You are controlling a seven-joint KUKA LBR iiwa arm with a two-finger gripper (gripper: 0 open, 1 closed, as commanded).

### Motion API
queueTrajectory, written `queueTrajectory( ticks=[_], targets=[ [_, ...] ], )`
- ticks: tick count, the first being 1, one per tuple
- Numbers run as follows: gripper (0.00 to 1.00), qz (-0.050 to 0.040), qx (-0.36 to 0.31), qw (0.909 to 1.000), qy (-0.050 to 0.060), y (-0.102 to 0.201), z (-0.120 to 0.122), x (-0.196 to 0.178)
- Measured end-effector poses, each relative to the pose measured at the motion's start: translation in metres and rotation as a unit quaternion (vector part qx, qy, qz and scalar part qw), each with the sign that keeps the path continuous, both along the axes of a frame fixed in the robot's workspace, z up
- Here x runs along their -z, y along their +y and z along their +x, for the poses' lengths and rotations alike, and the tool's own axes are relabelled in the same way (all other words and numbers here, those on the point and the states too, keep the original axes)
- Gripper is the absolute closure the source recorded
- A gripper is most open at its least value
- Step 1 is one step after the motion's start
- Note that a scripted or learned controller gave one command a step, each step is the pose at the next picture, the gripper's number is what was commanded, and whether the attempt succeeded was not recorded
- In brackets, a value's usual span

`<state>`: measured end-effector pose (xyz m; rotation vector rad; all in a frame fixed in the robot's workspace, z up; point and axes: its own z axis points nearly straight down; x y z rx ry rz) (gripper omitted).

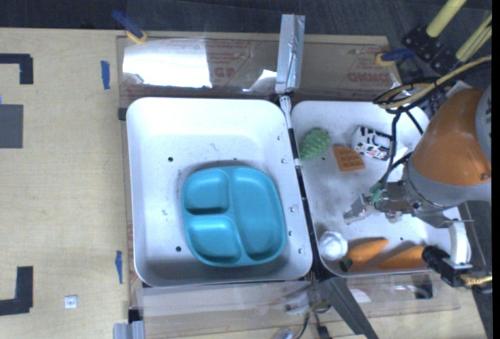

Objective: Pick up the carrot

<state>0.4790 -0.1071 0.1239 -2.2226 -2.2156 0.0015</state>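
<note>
The carrot is orange and lies lengthwise along the front wall of the right bin. A second long orange piece lies end to end with it on its right. My gripper hangs over the middle of the right bin, a little behind the carrot and apart from it. Nothing shows in its grasp. The grey wrist with the orange band covers the bin's right side.
A white ball lies just left of the carrot. Further back in the right bin are a green lump, a brown-orange square and a small white patterned item. The left bin holds a blue divided plate.
</note>
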Motion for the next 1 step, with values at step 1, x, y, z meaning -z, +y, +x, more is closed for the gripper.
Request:
queueTrajectory(
  ticks=[1],
  targets=[
    [0.00, -0.0012, -0.055, 0.9985, -0.002, -0.0024, 0.0008, -0.0114]
  ],
)
